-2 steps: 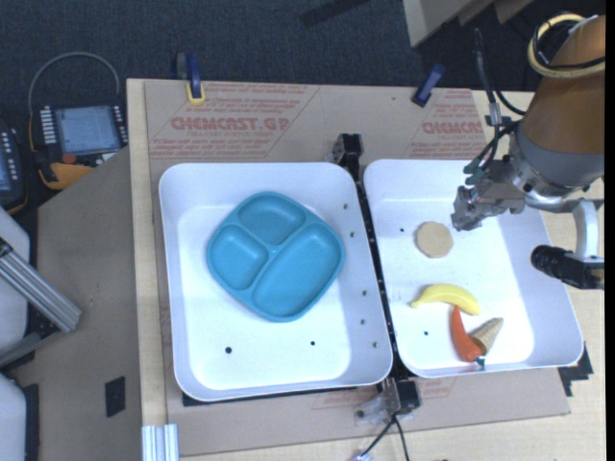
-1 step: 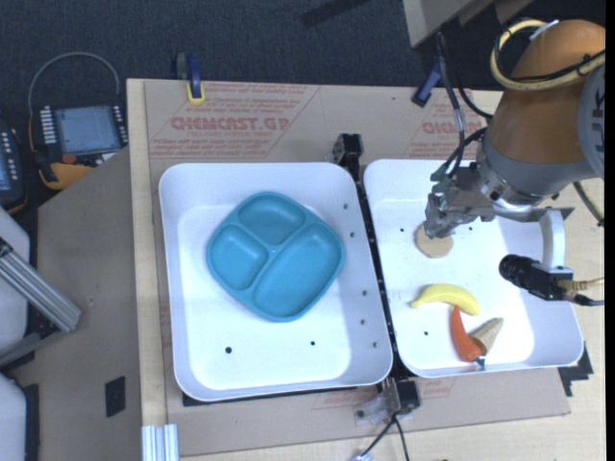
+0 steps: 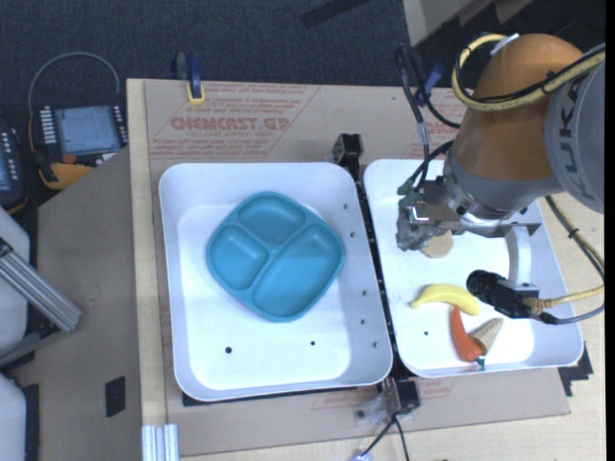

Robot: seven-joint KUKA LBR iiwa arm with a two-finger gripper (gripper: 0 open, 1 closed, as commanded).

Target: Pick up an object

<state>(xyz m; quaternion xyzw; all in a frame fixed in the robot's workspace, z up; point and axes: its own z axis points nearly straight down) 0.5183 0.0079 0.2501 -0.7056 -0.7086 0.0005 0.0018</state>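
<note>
The arm (image 3: 524, 113), grey with its orange band uppermost, reaches in over the right bin (image 3: 553, 353), and its gripper (image 3: 420, 227) hangs low over the upper left part of that bin, near the divide between the two bins. Whether the jaws are apart or together cannot be told, since the wrist housing hides them from above. A small tan rounded object (image 3: 438, 247) peeks out just below the gripper, touching or nearly touching its lower edge; nothing shows it clamped. Further from the gripper, toward the right bin's near side, lies a yellow banana (image 3: 445, 299), and just beyond it an orange carrot (image 3: 464, 338) with a pale cone-shaped piece (image 3: 488, 332) leaning against its side. A black cylindrical fitting (image 3: 495, 291) on the arm's cable sits just right of the banana. Across the divide from the gripper, the left bin (image 3: 192, 344) holds a blue divided plate (image 3: 276, 254) lying flat near its centre. Both bins rest on a brown board (image 3: 240, 113) covering the surface.
</note>
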